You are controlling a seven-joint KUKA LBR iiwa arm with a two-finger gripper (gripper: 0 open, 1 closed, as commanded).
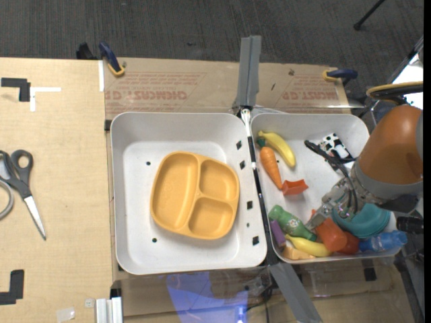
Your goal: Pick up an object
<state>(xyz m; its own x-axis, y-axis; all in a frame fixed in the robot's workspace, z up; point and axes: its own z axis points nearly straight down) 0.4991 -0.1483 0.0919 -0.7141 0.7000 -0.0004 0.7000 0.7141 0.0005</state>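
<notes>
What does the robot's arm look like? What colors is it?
The arm is rounded and smooth, with a big orange band sitting above a grey wrist. At its end is a small metal gripper made of silvery and dark parts, with two thin fingers.

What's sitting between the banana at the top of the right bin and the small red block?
The camera view shows a carrot lying between the banana and the red block.
</notes>
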